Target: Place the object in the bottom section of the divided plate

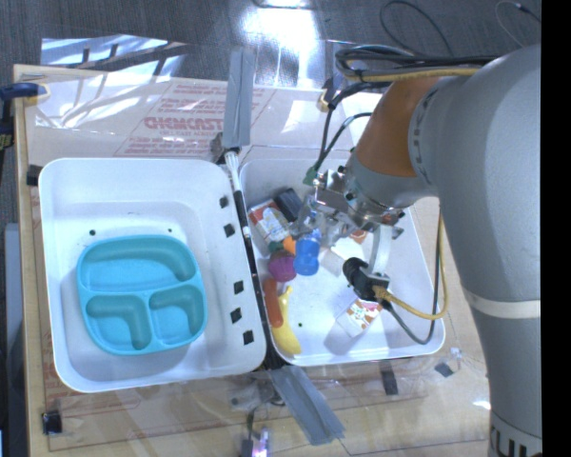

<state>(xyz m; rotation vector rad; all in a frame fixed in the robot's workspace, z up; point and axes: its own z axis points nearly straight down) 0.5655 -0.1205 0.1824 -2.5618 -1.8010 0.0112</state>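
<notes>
Premises: a robotics laboratory or test cell. Evidence: a grey industrial arm [476, 160] with an orange band stands to the right of two shallow white bins [67, 198] set side by side on a wooden counter [171, 417]. Exposed cables [409, 307] loop off the arm over the right bin. A clear protective sheet [133, 103] lies behind the bins. A clamp [5, 112] grips the counter's edge left of the bins. Floor beyond is dark carpet [95, 8].

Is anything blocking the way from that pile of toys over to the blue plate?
Yes. The toys lie in the right bin, the divided plate in the left bin. Between them stand the two bins' adjoining walls; anything carried must go over those.
</notes>
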